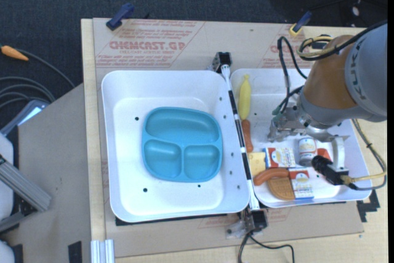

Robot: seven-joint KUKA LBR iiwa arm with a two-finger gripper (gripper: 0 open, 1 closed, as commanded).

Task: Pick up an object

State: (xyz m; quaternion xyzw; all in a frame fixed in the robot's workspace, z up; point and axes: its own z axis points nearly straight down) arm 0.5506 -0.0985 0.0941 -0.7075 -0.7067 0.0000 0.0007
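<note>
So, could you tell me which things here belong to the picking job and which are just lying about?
Job:
- gripper, low in the right bin
- banana
- small can
- red and white packet
- sausage

Lying about:
- blue divided plate in the left bin
- blue clamps
- bench

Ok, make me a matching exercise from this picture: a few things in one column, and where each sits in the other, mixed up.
Things:
1. blue plate
2. banana
3. cookie

Places:
A. far end of the right bin
B. near edge of the right bin
C. middle of the left bin

Pairs: 1-C, 2-A, 3-B
</note>
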